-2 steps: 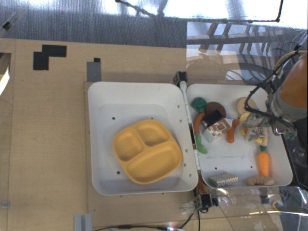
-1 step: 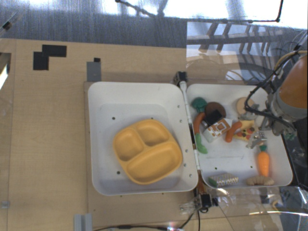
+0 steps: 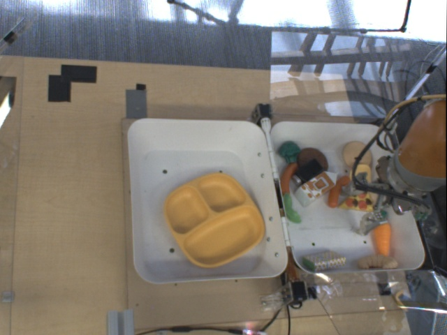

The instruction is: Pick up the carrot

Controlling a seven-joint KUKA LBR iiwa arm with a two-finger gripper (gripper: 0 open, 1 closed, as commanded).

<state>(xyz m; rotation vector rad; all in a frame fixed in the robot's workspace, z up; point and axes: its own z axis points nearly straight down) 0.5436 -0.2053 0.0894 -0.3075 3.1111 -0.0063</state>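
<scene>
**Orange carrot at the right bin's near right side, tool just above it**

Orange and tapered, the carrot [image 3: 382, 238] is seen lying in the right bin [image 3: 349, 253], toward its near right corner, with its green top pointed up at the tool [image 3: 374, 211]. The tool is placed directly over the carrot's leafy end, and whether it is touching cannot be told. Its state, spread or pressed together, cannot be told either, since the wrist hides it from this slant. The arm [image 3: 422, 152], with its orange band, is brought in from the right edge over the bin's rim.

Beside the carrot, on the near wall, a pale beige piece [image 3: 378, 262] is laid, and a ridged grey item [image 3: 325, 262] is found further left. A small carton [image 3: 316, 187] printed in white and brown is set near the bin's middle; its print is too small to be read, and no brand can be made out. A dark brown round thing [image 3: 311, 159] is seen touching the carton's far side. A green stalk [image 3: 290, 211] and a red-orange strip [image 3: 286, 178] are laid along the left wall. A pale disc [image 3: 355, 152] is seen at the far side, and a red and yellow cluster [image 3: 358, 202] lies just left of the tool.

In the left bin [image 3: 150, 187], a yellow plate [image 3: 213, 218] with three compartments is set. Both bins are carried on a wooden tabletop [image 3: 70, 222], where black square marks [image 3: 70, 81] are seen at the far left.
</scene>
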